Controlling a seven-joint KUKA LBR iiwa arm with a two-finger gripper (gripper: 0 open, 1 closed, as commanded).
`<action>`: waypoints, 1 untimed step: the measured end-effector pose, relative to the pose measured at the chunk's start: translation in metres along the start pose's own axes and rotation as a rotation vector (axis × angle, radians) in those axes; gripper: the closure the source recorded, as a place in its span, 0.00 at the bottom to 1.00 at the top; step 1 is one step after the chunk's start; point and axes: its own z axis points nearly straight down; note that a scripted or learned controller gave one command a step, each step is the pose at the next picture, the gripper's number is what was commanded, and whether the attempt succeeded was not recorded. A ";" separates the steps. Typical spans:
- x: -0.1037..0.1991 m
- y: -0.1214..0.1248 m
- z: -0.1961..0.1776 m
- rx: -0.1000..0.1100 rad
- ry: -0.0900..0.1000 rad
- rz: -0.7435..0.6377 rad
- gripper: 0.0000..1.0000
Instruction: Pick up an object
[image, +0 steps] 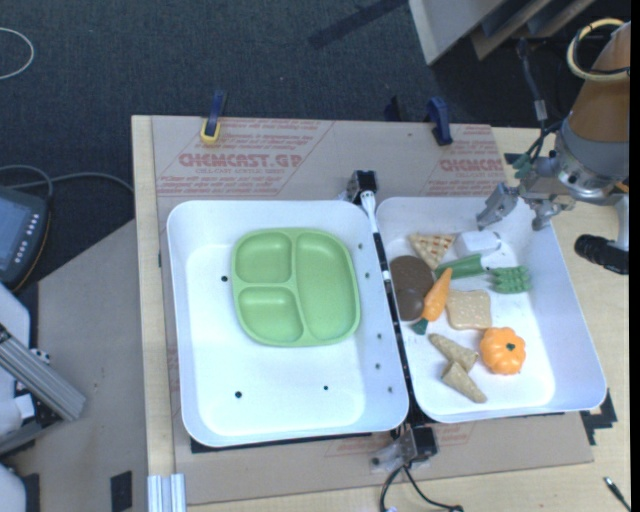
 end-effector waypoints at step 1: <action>0.001 0.003 -0.010 -0.016 -0.003 -0.003 0.00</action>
